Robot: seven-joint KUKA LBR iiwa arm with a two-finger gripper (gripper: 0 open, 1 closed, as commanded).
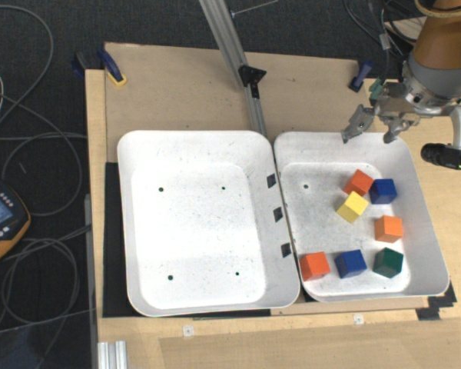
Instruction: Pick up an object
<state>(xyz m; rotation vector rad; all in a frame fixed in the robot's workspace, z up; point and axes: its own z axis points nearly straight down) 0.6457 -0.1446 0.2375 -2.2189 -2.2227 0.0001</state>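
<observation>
Desk: pale wooden desk point(177, 91) with a bare board surface, set at a slight angle.
Floor: dark grey carpet point(46, 6), strewn with thin black cables point(23, 152).
Clamps: blue clamps point(111, 66) grip the desk's far edge.
Pole: slanted grey metal pole point(223, 29) rises from the desk.

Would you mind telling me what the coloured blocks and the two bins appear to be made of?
The blocks, such as the yellow block and green block, look like painted wood or solid plastic: flat matte colour, crisp edges. The right bin and left bin look like thin moulded plastic, white with dark speckles, rounded corners and raised rims.
</observation>
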